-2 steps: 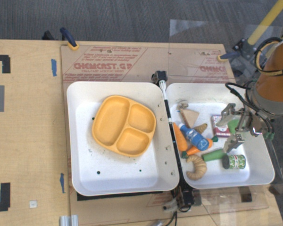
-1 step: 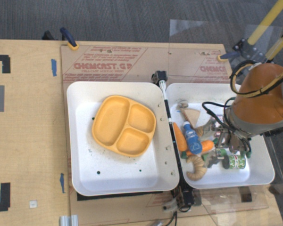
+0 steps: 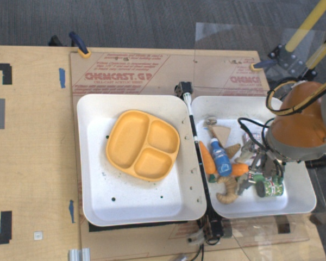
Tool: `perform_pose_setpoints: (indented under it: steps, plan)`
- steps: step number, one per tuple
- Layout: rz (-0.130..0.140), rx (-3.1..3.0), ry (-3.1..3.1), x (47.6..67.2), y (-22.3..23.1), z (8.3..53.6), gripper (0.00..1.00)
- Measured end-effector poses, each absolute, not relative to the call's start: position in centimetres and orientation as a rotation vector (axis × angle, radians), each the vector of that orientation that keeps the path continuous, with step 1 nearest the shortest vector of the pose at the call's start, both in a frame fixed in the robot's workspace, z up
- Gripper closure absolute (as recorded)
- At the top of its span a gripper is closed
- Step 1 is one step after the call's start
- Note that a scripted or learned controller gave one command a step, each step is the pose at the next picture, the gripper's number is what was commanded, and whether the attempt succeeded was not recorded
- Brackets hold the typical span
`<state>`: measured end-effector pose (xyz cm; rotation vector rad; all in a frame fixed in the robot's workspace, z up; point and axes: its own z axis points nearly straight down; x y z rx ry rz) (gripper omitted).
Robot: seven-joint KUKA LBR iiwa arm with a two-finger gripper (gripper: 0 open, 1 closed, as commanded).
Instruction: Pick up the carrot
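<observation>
The slim orange plastic carrot (image 3: 206, 157) looked light, stiff and slick; its bare middle suited grasping. The gripper's (image 3: 254, 174) state was unclear.

A yellow divided plate (image 3: 143, 144) lies in my left bin (image 3: 92, 200). Right of that plate, in the other bin (image 3: 304, 200), I see a blue bottle (image 3: 220, 159), a tan ginger-like piece (image 3: 227, 190) below it, and a green can (image 3: 269, 187) farther right.
</observation>
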<state>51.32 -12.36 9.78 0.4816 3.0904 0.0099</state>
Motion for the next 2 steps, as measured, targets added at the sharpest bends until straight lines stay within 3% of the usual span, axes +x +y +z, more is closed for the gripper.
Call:
perform_pose_setpoints:
  steps: [1, 2]
  plan:
    - [-0.001, 0.764, 3.017, 53.3, -10.6, 9.9, 0.00]
    - [0.002, 0.759, 3.000, 53.8, -10.5, 11.2, 1.00]
